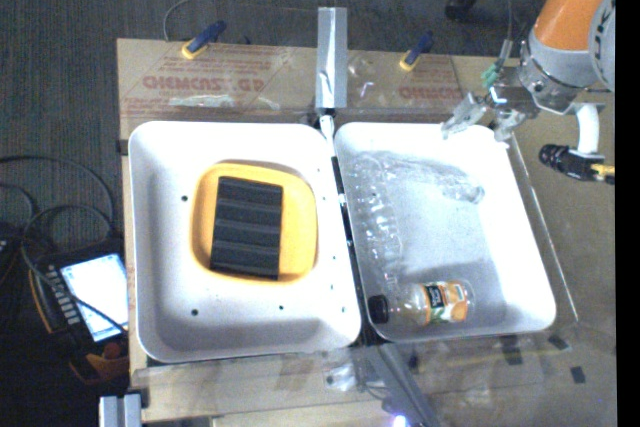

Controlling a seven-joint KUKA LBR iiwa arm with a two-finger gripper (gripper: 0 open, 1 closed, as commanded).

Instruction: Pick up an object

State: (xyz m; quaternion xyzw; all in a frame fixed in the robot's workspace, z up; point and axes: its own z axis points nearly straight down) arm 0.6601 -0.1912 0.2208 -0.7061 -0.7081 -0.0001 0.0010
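Observation:
A yellow block with a black ridged top (pixel 250 223) lies in the left bin (pixel 160 165). In the right bin (pixel 520 245) a clear bottle with a black cap and an orange label (pixel 425 303) lies on its side near the front edge. A crumpled clear plastic bottle (pixel 425 177) rests toward the back, and another clear one (pixel 372 225) lies along the left wall. My gripper (pixel 482 119) hovers over the back right corner of the right bin, above and apart from all of them. It is open with nothing between its fingers.
A cardboard sheet (pixel 220 80) with two blue-and-yellow clamps lies behind the bins. An upright metal post (pixel 331 55) stands at the back between the two bins. A tablet and cables (pixel 85 290) sit on the floor at left.

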